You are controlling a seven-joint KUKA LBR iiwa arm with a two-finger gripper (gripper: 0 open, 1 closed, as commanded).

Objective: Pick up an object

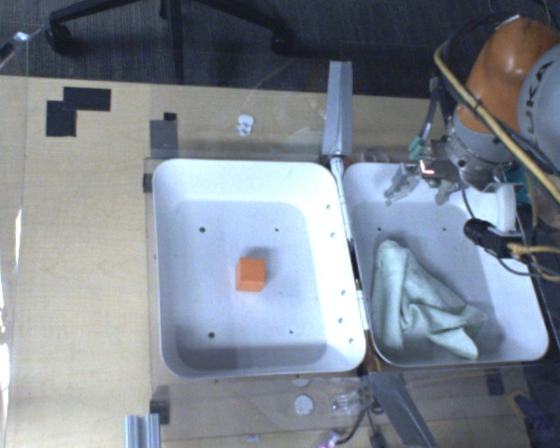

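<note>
A small orange cube [251,274] lies near the middle of the left white bin [182,194]. A crumpled pale green-white cloth [418,301] lies in the right white bin [373,189], toward its front. My gripper [418,187] hangs over the back of the right bin, above and behind the cloth, with its two fingers spread apart and nothing between them. The grey arm with its orange band [509,59] comes in from the upper right.
A grey metal post [337,110] stands at the back between the two bins. Black cables [504,241] loop along the right bin's right side. The wooden bench top [65,250] spreads to the left, and an office chair base [173,7] stands behind the bench.
</note>
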